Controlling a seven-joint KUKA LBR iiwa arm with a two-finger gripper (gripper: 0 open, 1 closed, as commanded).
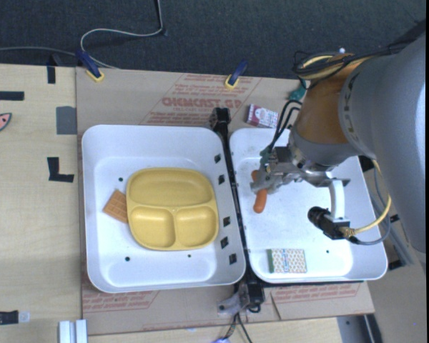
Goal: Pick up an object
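Gripper of mine sits low in the right bin, touching the small orange object; whether it is holding it, I cannot tell.

The pincer hangs low in the right bin, just above a small orange carrot. A patterned packet lies near that bin's front. The left bin holds a yellow divided plate over a brown cracker.

A small orange carrot-like piece lies in the right bin.
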